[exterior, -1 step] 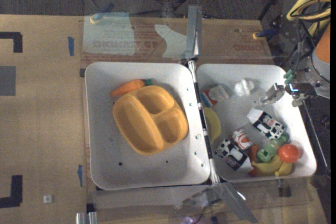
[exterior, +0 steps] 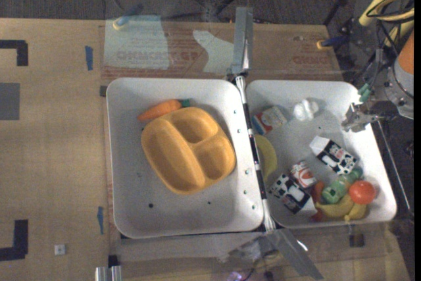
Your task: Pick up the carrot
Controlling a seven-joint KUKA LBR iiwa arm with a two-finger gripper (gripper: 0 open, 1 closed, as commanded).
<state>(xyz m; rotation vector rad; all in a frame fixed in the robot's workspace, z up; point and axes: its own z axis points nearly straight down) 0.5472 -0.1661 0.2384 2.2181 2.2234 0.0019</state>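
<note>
I see the carrot lying in the left bin, near its far edge, its orange body pointing left and its green top to the right. It rests against the far rim of a yellow divided plate that sits in the middle of that bin.

My claw hangs over the right bin, at that bin's right rim, well apart from the carrot and with the wall between the bins in the way. I cannot tell whether the claw is released or clenched; I see nothing between its tips.

Below the claw in the right bin lie small toys: a white lump near the far side, a cow-patterned carton, a second one, a tomato and a banana at the near right corner. The surface around the bins is brown board with blue tape marks.
</note>
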